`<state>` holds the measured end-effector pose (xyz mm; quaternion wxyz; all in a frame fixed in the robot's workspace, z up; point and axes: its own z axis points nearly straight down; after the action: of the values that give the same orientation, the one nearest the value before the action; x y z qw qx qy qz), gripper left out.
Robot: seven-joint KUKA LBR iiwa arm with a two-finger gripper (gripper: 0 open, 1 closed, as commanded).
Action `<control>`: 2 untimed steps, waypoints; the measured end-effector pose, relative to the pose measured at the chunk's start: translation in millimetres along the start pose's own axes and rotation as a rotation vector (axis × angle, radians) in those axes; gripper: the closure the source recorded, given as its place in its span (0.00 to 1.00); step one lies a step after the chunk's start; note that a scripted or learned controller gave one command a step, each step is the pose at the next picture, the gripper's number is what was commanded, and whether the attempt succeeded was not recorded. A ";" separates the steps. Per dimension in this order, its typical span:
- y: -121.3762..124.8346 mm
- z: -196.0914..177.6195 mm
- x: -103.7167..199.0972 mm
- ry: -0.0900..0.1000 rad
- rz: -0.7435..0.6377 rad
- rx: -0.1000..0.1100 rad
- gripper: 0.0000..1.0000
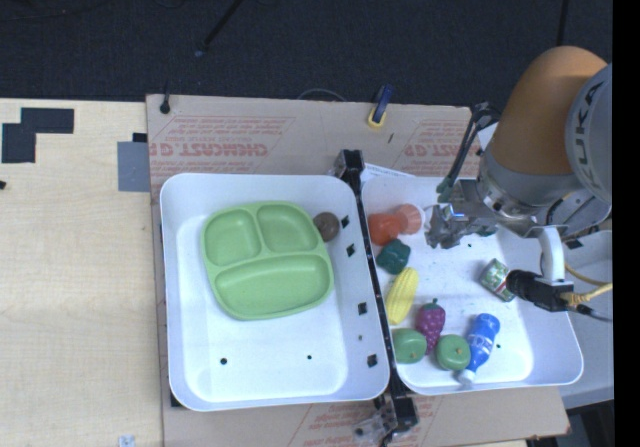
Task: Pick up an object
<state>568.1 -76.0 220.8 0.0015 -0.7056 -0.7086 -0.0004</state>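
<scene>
Right bin point(560, 360): orange toy point(394, 224) beside gripper point(447, 228)

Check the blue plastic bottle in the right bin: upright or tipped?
Tipped. The blue plastic bottle lies on its side on the right bin floor, white cap toward the camera.

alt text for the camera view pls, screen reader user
The gripper hangs over the right bin, near an orange toy and above a corn cob, grapes and a blue bottle. The left bin holds a green divided plate.
</scene>
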 end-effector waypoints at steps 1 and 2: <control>10.8 6.6 46.5 -0.002 0.002 0.001 1.00; 30.6 10.2 103.6 0.000 -0.001 0.000 1.00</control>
<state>598.2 27.7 210.7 0.0016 -0.7052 -0.7090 -0.0004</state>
